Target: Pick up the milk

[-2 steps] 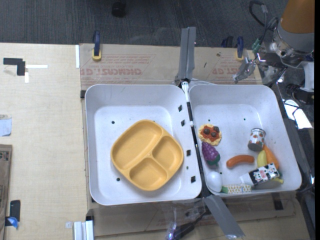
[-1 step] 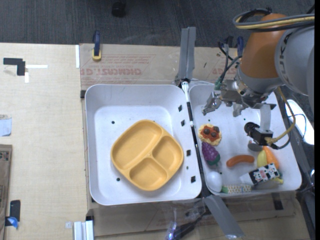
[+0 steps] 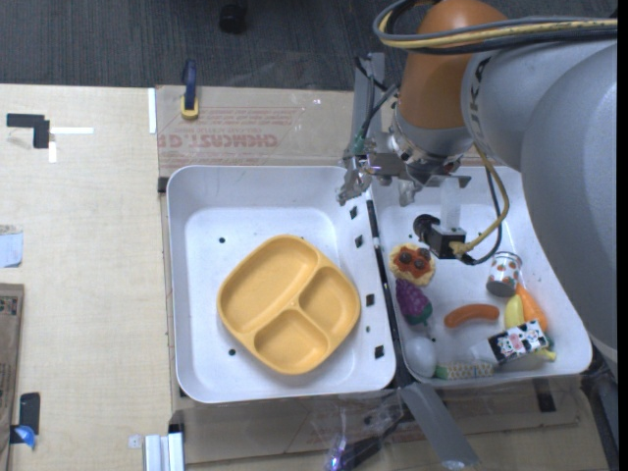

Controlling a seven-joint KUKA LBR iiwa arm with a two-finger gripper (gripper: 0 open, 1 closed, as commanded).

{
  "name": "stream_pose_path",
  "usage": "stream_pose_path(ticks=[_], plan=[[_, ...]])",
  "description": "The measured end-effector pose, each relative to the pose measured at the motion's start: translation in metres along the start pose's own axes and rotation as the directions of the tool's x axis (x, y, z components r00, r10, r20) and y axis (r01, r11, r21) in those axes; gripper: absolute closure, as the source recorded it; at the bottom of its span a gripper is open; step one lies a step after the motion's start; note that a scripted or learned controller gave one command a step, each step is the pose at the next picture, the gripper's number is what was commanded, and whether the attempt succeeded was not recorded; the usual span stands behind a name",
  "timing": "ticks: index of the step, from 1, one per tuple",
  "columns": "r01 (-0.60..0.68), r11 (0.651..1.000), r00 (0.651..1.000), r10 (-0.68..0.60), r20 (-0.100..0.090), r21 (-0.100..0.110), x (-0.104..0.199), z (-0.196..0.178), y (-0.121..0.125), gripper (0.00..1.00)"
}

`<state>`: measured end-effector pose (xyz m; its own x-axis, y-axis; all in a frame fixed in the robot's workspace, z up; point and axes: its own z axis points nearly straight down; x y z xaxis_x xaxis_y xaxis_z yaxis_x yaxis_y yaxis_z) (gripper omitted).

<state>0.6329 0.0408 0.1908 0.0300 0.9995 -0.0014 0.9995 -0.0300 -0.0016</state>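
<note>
Camera view, from above at a slant: the gripper (image 3: pixel 358 177) hangs over the far end of the ridge where the two white bins meet. How wide it stands cannot be told, because the wrist and cables crowd it from this angle, and nothing can be seen held in it.

The bin on the view's left (image 3: pixel 196 226), to the gripper's near left, holds one thing: a yellow plate (image 3: pixel 287 304) with three sections, lying flat and turned at an angle.

The bin on the view's right (image 3: pixel 453 288) holds the small toys. Nearest the gripper is a round toy (image 3: pixel 412 263) with red and dark spots on top, and a purple toy (image 3: pixel 414 303) touches its near side. Farther off lie an orange sausage (image 3: pixel 472 314), a silver can (image 3: pixel 502 275), a banana (image 3: pixel 513 311) and a carrot (image 3: pixel 531 305) just beside it.

The milk carton (image 3: pixel 520 341), black-and-white patched, lies on its side in the near right corner of that bin, well apart from the gripper.

The grey arm (image 3: pixel 559 145) covers the right bin's far right corner and side wall. A white egg shape (image 3: pixel 420 353) nearly blends into the bin floor. A pale greenish thing (image 3: pixel 461 369) against the near wall is too small to name, and a bit of yellow shows beneath the carton.
</note>
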Motion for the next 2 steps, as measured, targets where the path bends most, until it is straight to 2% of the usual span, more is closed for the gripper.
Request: stream_pose_path(ticks=[1, 2], plan=[[-0.295, 0.955, 0.955, 0.295, 0.000, 0.003, -0.029, 0.000, -0.057, 0.00], [-0.272, 0.962, 0.962, 0.272, 0.001, 0.002, -0.096, 0.001, -0.113, 0.00]])
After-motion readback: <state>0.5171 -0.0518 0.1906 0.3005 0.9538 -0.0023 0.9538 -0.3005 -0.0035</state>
